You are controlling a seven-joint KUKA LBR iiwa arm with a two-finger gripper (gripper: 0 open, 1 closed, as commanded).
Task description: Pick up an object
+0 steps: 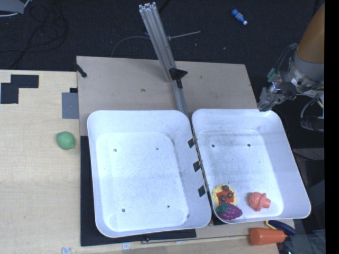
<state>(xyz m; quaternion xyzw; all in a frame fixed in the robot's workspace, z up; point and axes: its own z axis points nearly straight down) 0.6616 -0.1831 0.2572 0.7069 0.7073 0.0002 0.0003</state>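
Bench under two bins

The two bins, left bin and right bin, are white, faintly speckled with grey, with small dark dots on their floors. In the right bin's near end lie a yellow toy with red and dark spots, a purple grape bunch with a green top, and a salmon-pink toy. Just beyond the near rim rests an orange piece. A green ball sits on the pale wood at left. The arm is grey with an orange band. A small blue item lies on the black floor, far right
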